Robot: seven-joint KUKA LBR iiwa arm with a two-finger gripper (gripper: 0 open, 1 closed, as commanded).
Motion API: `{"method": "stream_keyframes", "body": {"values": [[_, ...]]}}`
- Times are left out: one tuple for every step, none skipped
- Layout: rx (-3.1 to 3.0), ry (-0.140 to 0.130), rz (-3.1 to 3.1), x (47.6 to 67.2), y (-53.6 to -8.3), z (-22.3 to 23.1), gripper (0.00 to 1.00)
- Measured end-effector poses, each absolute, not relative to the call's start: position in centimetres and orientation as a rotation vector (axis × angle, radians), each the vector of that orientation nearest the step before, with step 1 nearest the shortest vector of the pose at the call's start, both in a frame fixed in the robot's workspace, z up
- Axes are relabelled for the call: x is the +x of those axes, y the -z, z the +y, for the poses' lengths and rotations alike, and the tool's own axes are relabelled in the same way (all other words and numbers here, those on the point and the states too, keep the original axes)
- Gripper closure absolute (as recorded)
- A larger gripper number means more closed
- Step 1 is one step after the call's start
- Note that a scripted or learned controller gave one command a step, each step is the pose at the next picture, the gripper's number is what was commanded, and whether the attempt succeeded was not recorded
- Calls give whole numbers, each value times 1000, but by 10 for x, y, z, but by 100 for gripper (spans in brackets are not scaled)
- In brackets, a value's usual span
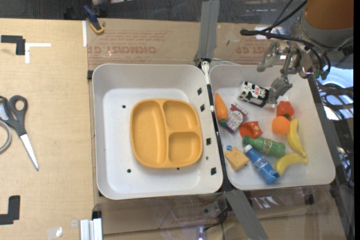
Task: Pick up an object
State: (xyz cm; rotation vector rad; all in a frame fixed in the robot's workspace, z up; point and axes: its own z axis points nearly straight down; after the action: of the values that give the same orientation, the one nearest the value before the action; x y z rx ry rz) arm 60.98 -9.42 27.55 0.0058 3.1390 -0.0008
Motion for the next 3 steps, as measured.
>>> {"method": "stream_keyframes", "body": {"values": [[375, 0, 3118, 580, -123, -114, 0], [385, -1, 3115, 538, -93, -102, 0], [379, 1, 3111, 540, -103, -101, 100]]}}
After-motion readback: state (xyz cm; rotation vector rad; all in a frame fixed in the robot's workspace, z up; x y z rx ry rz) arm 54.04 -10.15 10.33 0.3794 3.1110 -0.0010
